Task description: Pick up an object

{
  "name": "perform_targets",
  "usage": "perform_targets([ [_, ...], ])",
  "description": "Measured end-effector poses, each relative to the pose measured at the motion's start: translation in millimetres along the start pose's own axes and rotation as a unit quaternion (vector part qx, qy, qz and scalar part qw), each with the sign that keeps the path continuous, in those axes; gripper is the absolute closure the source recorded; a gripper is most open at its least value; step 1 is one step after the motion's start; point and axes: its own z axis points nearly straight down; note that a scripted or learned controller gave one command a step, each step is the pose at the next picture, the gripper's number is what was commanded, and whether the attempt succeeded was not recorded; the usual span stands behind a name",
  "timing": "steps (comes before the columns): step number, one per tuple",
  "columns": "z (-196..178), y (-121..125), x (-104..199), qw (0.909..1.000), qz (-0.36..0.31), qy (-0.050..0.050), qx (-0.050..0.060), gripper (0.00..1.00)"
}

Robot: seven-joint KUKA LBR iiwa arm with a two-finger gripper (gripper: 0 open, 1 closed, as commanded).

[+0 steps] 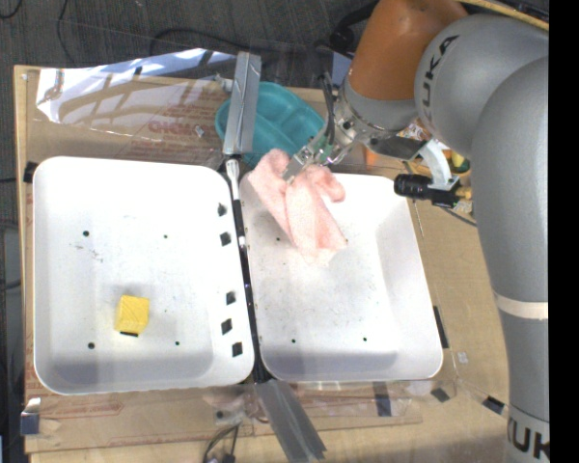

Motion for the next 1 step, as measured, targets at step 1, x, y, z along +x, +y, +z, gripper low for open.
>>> perform_targets([
  [1, -9.2, 0.5, 0.2, 1.0, -0.002, 0.0, 0.0, 1.0],
])
